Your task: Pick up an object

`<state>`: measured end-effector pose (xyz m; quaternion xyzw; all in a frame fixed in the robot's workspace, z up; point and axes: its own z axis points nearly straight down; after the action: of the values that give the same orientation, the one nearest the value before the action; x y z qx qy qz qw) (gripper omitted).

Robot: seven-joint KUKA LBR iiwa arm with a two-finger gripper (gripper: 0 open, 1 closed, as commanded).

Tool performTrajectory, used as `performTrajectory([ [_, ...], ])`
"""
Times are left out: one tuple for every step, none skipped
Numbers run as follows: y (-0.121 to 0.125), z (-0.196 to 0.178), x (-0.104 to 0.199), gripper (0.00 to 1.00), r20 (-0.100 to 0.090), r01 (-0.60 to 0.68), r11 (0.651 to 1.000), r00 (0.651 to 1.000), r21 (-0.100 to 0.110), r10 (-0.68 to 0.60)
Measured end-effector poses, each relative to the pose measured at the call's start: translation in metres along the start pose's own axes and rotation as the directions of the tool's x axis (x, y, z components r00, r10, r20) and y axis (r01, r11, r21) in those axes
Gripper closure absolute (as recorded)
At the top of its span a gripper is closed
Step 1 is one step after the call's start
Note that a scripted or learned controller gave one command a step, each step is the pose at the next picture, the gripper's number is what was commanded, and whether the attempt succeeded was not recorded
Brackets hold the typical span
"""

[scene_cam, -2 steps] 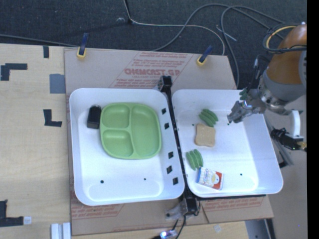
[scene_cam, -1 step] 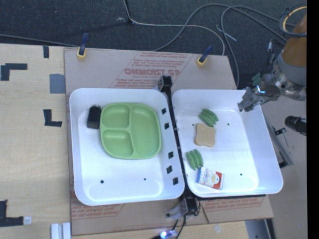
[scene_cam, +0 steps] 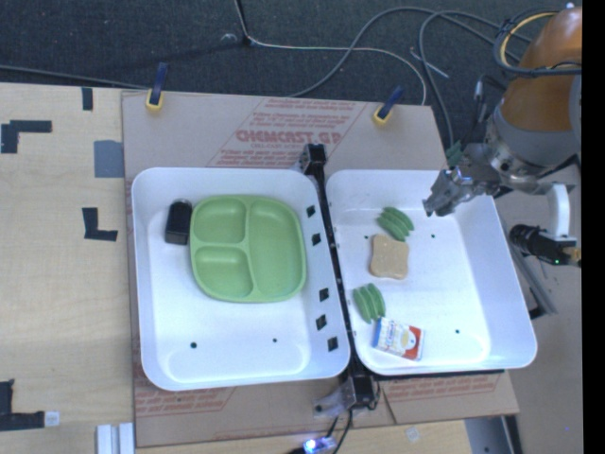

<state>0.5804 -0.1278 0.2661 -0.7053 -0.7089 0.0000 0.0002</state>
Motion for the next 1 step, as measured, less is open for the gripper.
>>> performTrajectory([
  [-0.0170,0.0181,0.0516,1.00,-0.001,0.000,1.000,1.000,0.003,0.000],
])
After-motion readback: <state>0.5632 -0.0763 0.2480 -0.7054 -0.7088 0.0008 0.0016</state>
